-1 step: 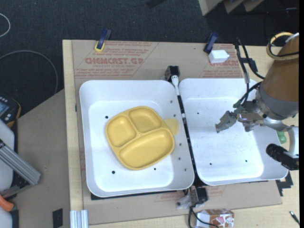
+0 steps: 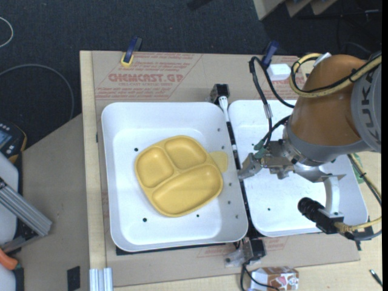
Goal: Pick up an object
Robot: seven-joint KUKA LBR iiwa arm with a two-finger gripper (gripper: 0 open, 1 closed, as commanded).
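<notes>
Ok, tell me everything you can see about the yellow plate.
The yellow plate is a rounded, divided dish with three compartments: two smaller ones toward the far side and one larger one nearer the camera. It looks like smooth, matte plastic. It lies flat and right side up on the floor of the left bin, turned at a slant to the bin's walls. A small tab juts from its right edge toward the bin divider. The gripper sits just right of it.

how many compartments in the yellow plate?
3. The plate lies in the left bin: two small compartments along its upper side, one at upper left, one at upper right, and one large compartment across the lower side. None look hidden.
</notes>
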